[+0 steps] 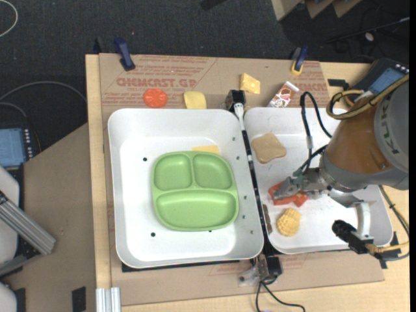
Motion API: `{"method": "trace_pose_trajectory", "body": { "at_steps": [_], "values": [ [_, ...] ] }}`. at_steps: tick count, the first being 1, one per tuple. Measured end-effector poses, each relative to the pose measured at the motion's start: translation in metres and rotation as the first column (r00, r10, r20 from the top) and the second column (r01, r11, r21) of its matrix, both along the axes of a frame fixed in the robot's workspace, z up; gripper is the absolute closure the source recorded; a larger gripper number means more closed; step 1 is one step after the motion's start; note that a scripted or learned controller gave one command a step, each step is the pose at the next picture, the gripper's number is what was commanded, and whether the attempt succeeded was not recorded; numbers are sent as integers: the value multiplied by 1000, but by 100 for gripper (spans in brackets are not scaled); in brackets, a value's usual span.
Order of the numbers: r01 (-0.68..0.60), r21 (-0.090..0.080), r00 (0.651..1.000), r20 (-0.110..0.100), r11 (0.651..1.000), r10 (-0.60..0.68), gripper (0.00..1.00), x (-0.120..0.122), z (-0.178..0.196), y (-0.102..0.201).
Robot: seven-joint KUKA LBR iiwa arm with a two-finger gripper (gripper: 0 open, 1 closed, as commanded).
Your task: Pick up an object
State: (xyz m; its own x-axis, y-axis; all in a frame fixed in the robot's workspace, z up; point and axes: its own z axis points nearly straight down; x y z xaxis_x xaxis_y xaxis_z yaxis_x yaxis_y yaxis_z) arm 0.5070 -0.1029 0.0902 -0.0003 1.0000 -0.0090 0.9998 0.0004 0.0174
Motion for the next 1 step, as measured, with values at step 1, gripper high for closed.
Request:
{"method": "trace_pose_trajectory", "body": {
  "at_steps": [1],
  "values": [
    [4, 4, 1000, -4, 1000, -4, 0, 57, 0, -109]
  ]
}}
